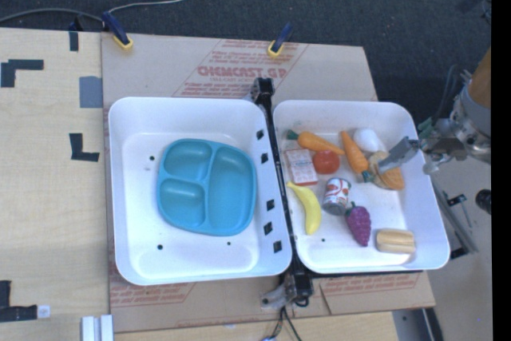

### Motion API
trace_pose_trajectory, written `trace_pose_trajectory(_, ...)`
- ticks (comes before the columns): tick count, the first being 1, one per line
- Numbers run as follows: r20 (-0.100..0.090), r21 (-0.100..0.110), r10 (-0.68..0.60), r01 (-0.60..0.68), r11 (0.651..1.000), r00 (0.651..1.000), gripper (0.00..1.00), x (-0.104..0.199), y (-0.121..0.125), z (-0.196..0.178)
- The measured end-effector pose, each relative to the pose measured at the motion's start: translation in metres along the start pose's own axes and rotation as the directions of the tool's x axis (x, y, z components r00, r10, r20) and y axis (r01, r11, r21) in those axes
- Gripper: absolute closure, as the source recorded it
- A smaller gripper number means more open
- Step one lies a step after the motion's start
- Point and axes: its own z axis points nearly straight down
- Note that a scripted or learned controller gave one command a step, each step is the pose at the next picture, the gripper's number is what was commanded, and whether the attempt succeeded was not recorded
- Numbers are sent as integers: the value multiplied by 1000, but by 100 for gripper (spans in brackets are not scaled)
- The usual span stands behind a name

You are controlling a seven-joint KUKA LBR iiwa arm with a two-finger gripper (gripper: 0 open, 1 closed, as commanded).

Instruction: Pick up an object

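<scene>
Grey gripper (393,156) hangs low over toys at three o'clock in the right bin (427,247); whether it pinches anything, I cannot tell. Nothing looks lifted yet.

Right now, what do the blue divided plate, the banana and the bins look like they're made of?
Blue divided plate: looks like moulded plastic, matte, one even colour with soft rounded compartment ridges.
Banana: probably toy plastic or rubber; uniform yellow, smooth, no blemishes. Hard or soft, I can't tell.
Left bin and right bin: likely thin formed plastic, white, slightly glossy, with rounded corners and rolled rims.
</scene>
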Motion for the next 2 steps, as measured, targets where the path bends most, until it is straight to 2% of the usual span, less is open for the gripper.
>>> trace_pose_trajectory(1,-2,3,0,0,1000,1000,0,42,-3,137)
trace_pose_trajectory(2,0,-4,-1,1,1000,1000,0,51,58,182)
